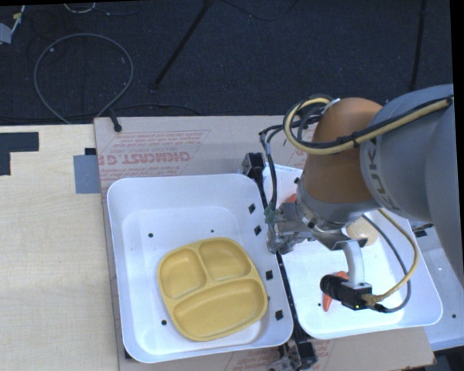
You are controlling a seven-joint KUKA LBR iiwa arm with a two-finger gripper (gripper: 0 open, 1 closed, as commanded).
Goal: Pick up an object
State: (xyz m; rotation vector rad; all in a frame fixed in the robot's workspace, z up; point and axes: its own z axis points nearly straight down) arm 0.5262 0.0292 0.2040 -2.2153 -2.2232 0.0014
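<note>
From the camera view above the bench, the grey arm (347, 167) is reaching in from the right, and its orange band is hanging over the upper part of the right bin (420, 299). The gripper (280, 236) is pointing down at the inner edge of that bin, right beside the divide where the two bins are meeting. It is seen from above and is partly covered by the wrist, so it cannot be told whether it is wide or narrow, and nothing is showing in its grasp. A yellow divided plate (212, 286) is lying flat in the left bin (141, 220), towards the lower right of its floor. Its two small compartments are facing the far side and its one long compartment is facing the near side. The plate is lying just beside the gripper but apart from it. In the right bin a small orange object (328, 301) is lying on the white floor below the wrist, partly hidden by the robot's own parts. A pale object (366, 230) is peeking out from under the arm farther up. Both bins are resting on a cardboard sheet (152, 150) that is lying on a light wooden tabletop (42, 253).
</note>
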